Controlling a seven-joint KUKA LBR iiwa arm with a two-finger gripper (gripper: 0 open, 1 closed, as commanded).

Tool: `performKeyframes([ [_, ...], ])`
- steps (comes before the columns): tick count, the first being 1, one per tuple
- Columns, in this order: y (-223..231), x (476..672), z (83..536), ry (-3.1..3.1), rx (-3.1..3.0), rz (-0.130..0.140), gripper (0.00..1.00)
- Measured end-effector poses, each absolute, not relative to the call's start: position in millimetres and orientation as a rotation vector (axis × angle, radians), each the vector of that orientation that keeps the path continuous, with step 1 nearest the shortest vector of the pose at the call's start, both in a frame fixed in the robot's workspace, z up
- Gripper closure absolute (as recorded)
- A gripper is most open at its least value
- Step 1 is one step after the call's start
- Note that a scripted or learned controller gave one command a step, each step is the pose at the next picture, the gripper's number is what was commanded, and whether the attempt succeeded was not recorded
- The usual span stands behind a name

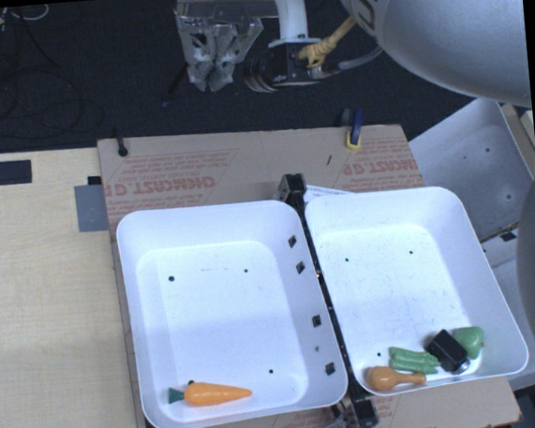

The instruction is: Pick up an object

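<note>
Presently, the gripper [220, 60] is seen at upper centre of the frame, well above both bins, fingers slightly parted and holding nothing. A toy carrot [212, 392], judged light, stiff and smooth, lies at lower left of the left bin [141, 268]; its thick middle is best grasped.

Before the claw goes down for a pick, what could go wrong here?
1. The green pod, black block and orange pear-shaped toy crowd the right bin's near corner, so the claw might close on two things or bump the wall.
2. The carrot lies close to the left bin's near wall, leaving little room.
</note>
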State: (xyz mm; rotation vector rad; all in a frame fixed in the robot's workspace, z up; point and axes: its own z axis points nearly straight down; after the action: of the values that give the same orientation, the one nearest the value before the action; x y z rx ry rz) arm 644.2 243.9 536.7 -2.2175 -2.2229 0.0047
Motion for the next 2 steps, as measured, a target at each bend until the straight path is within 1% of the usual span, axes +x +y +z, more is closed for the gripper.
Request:
performKeyframes([
  [1,243.4,643.7,526.1,-2.221,-2.217,0.010,1.00],
  [2,242.4,644.0,491.5,-2.217,-2.221,0.013,1.00],
])
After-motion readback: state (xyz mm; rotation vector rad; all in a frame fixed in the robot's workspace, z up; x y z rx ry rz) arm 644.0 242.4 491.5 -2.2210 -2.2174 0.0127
